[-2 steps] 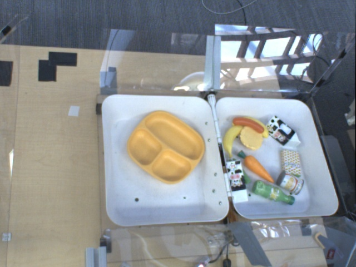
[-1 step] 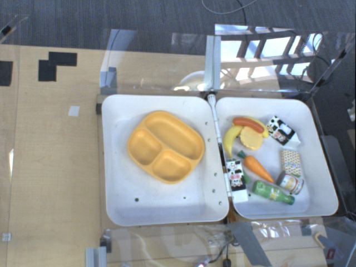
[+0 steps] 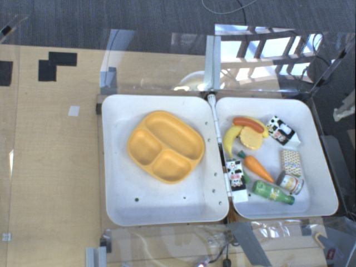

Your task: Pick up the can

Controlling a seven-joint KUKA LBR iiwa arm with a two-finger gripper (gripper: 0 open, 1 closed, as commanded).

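Observation:
The can (image 3: 291, 183) is small, with a silver rim and a dark label. It lies on its side near the front right of the right bin (image 3: 311, 115), between a green bottle (image 3: 272, 192) and a patterned box (image 3: 291, 162).
The right bin also holds a carrot (image 3: 258, 168), a banana (image 3: 229, 140), a hot dog (image 3: 249, 123), a yellow round piece (image 3: 251, 141) and two cow-patterned cartons (image 3: 280, 130) (image 3: 236, 174). A yellow divided plate (image 3: 166, 146) sits in the left bin (image 3: 119, 199).

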